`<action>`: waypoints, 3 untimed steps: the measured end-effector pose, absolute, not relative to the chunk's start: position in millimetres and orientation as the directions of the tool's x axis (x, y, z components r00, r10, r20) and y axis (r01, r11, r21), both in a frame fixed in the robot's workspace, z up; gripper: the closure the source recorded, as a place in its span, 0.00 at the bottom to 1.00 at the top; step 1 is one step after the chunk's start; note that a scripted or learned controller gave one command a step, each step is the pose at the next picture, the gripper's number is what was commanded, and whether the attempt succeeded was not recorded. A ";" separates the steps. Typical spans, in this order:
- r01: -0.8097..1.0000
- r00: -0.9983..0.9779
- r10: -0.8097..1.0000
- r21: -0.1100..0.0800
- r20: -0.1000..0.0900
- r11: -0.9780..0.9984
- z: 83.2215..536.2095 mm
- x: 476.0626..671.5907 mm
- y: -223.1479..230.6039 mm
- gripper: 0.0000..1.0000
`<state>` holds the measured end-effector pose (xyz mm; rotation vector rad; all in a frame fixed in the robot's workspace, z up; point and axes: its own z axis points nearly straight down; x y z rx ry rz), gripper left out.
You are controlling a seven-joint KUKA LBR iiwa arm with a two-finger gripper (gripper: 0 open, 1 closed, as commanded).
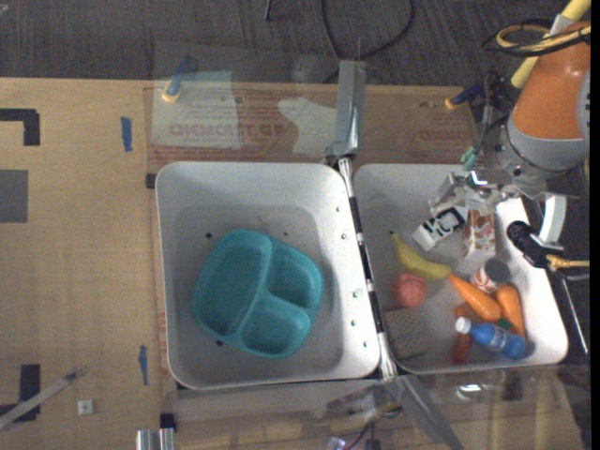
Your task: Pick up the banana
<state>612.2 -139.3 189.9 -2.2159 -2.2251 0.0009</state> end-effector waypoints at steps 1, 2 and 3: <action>0.962 -0.273 0.962 0.027 -0.018 0.273 119.4 610.9 -162.3 0.00; 0.917 -0.398 0.917 0.011 -0.009 0.398 89.3 572.4 -122.3 0.00; 0.890 -0.455 0.890 0.004 -0.003 0.455 91.9 581.7 -99.4 0.00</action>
